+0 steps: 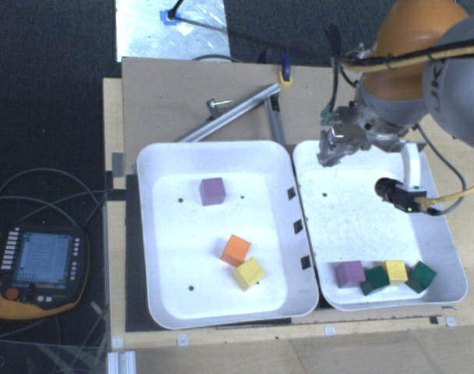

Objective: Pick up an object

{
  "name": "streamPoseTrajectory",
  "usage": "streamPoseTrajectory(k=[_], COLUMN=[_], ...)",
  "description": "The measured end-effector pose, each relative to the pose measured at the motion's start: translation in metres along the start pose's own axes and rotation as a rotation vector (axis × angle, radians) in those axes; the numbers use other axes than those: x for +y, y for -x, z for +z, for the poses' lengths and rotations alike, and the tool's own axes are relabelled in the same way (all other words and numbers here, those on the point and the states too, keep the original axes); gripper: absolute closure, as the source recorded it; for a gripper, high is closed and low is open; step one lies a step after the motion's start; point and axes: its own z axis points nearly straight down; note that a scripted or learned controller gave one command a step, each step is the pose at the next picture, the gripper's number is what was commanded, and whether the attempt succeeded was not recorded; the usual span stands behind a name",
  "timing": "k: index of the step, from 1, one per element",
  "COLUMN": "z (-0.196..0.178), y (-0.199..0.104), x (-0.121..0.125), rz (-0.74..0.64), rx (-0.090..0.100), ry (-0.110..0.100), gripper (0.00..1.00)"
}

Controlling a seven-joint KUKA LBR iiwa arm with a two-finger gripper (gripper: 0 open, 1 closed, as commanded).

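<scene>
Gripper (331,156) up at right bin's (447,244) far left corner, nothing between fingers, open or closed impossible to tell. 4 blocks along near wall: purple block (349,273) leftmost, clearest target. Best to centre above, descend straight

At far left we see a teach pendant (36,267) lying among loose cables (42,189). Beyond the tabletop (167,100), a foil sheet (171,18); a metal rod (233,111) lies across the tabletop's far side.
</scene>
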Motion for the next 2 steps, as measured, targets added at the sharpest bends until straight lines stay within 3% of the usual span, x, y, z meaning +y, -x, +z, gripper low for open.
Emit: streamPoseTrajectory(k=[2], z=[0.018], y=[-0.089], x=[0.001], rz=[0.001], rx=[0.0], ry=[-0.002], gripper=[1.0])
